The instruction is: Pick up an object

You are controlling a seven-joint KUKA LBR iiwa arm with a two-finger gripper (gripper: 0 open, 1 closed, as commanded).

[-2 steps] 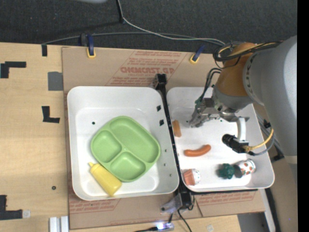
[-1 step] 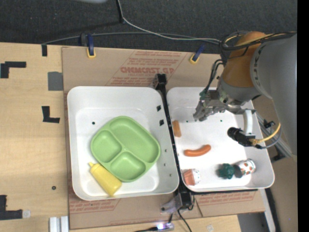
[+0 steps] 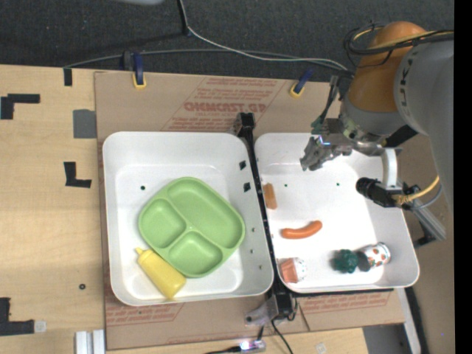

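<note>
Sitting closest to the lens, at the six o'clock edge of the desk (image 3: 44, 198), are the lower rims of the two white bins. Lying in the left bin (image 3: 118, 161) are a green divided plate (image 3: 192, 227) and, touching the plate's seven o'clock corner, a yellow mustard bottle (image 3: 159, 273).

Resting in the right bin (image 3: 295, 147) are the likely candidates for picking: an orange sausage (image 3: 301, 230) near the bin's middle, a small brown piece (image 3: 271, 196) close against the nine o'clock wall, a reddish can-like item (image 3: 290, 270) at seven o'clock, and a dark green toy (image 3: 344, 261) just beside a white-and-red item (image 3: 375, 255) at five o'clock.

As for progress, I judge the task to be sitting at its start: every object is lying on a bin floor and nothing is being carried. Choosing one thing, descending onto it, closing and lifting are all waiting to be done.

Reaching in from three o'clock, the grey arm (image 3: 428, 72) is bending down over the right bin's one o'clock corner, with its orange band (image 3: 383, 87) showing above the wrist. Its end effector (image 3: 318, 153) is hanging over bare floor at the bin's twelve o'clock side, well apart from the sausage and the other pieces, pointing roughly toward seven o'clock. Whether its tips are apart or together I cannot tell, since they are reading as one dark cluster; nothing is showing between them.
</note>
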